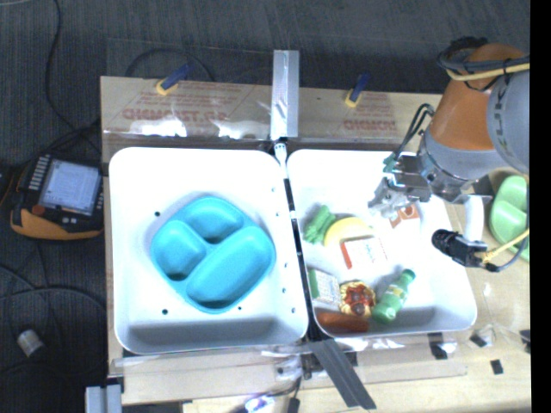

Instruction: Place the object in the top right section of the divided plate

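A blue divided plate point(213, 250) lies in the left white bin point(129, 231), with two small sections at its far side and one large section at its near side. All its sections look bare. My gripper point(398, 198) hangs over the far right part of the right bin point(344, 166). A small orange and white thing point(405, 216) sits just below it, and I cannot see whether it is held. Left of the gripper, apart from it, lie a green item point(318, 223), a yellow item point(346, 228) and a white box with red print point(362, 252).
Near the right bin's front wall lie a green bottle point(394, 296), a red and gold packet point(355, 298), a brown item point(342, 322) and a small green and white pack point(324, 284). A pale green object point(510, 205) stands outside the bin at far right. A handheld device point(60, 192) rests left of the bench.
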Motion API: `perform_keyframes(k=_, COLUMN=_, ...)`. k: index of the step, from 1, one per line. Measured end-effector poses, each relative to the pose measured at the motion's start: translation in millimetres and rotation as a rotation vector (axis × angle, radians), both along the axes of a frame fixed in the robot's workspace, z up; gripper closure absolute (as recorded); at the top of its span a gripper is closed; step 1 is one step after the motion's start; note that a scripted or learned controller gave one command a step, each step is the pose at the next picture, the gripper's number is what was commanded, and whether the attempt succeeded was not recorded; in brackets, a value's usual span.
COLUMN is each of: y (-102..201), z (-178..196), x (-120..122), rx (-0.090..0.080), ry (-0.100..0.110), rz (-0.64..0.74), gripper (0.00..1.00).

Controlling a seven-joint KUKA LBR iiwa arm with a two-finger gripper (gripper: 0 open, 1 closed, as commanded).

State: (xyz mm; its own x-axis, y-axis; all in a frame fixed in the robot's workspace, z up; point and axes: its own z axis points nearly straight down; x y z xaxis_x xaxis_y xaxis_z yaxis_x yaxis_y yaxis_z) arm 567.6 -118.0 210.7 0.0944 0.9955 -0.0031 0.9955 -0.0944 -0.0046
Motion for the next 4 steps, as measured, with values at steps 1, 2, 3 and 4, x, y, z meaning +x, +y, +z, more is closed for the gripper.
perform_keyframes(k=1, y=0.0, z=0.0, x=0.1, rx=0.000, ry=0.000, rz=0.000, gripper=0.00)
perform_keyframes(k=2, y=0.0, z=0.2, x=0.3, rx=0.000, ry=-0.001, rz=0.000, gripper=0.00)
perform_keyframes(k=3, y=0.0, z=0.2, x=0.3, rx=0.000, ry=-0.001, rz=0.000, gripper=0.00)
perform_keyframes(k=4, y=0.0, z=0.2, x=0.3, rx=0.000, ry=-0.001, rz=0.000, gripper=0.00)
